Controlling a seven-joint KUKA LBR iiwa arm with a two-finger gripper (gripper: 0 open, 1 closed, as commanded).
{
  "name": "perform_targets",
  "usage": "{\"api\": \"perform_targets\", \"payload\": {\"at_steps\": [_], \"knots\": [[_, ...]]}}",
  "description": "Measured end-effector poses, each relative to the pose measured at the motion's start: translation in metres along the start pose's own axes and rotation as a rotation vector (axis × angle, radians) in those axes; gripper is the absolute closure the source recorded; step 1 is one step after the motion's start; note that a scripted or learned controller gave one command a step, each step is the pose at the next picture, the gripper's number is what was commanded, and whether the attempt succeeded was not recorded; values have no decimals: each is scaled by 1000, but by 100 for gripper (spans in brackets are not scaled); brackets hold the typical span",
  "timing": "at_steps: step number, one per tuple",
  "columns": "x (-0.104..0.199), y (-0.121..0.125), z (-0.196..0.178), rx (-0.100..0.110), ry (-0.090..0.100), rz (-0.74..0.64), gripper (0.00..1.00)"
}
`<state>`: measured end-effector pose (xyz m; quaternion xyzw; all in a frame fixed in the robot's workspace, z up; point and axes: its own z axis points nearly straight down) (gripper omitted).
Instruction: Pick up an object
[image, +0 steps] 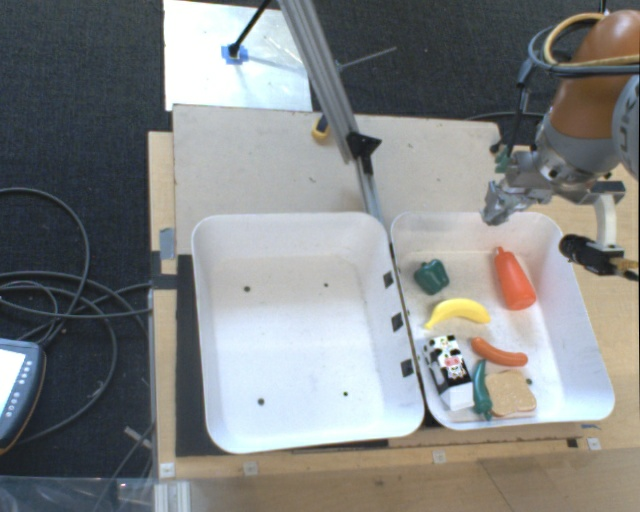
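Note:
The right bin (575, 330) holds several toy foods: an orange bottle (514, 279), a green pepper (431, 276), a yellow banana (459, 313), a sausage (499, 352), a cow-print carton (449, 366), a green chili (481, 388) and a slice of bread (512, 395). My gripper (497, 211) hangs over the bin's far rim, up and left of the orange bottle and apart from it. Its fingertips look pressed together with nothing between them.
The left bin (215, 300) lies beside the right one, sharing the middle divider. A slanted metal pole (335, 90) crosses the back board above the bins. Cables and a tablet (15, 385) lie on the floor at the left.

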<state>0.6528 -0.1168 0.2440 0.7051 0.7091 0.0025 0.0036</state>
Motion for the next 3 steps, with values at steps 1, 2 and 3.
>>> {"api": "perform_targets", "payload": {"at_steps": [1, 2, 3], "knots": [[56, -7, -7, 6, 4, -5, 100], [110, -19, -1, 9, 4, -5, 100], [167, -18, -7, 7, 5, -5, 100]]}}
